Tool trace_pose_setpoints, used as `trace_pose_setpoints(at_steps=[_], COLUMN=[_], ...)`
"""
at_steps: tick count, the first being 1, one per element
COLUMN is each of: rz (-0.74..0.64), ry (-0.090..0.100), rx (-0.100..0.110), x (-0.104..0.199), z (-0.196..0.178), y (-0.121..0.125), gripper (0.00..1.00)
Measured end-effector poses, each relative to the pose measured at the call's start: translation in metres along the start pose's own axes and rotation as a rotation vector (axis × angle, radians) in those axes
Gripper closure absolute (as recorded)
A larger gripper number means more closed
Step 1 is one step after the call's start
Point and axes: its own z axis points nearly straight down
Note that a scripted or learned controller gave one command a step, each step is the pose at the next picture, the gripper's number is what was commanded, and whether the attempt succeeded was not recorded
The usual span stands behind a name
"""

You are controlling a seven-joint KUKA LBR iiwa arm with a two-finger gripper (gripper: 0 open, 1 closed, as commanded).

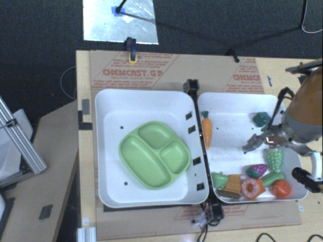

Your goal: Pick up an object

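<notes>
My gripper (260, 143) hangs over the right bin (227, 110), above its bare floor, and looks open with nothing between its fingers. Green grapes (274, 159) lie just below and right of it. A teal piece (261, 118) sits a little beyond it. An orange carrot (206, 128) lies along the bin's left wall. Along the front wall are a purple eggplant (257, 170), a pink donut (250, 188), a red tomato (281, 188), a brown bread block (232, 186) and a green piece (219, 179).
The left bin (108, 110) holds a green divided plate (154, 154). A black divider with clips (199, 145) separates the two bins. The arm's orange band (308, 105) rises over the right bin's far right corner.
</notes>
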Motion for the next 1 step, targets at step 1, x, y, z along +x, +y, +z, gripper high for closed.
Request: trace_pose_setpoints(at_steps=[1], rz=[0.000], ry=[0.000], rx=[0.000], x=[-0.0006], z=[0.0419], y=[-0.0009], gripper=[0.00])
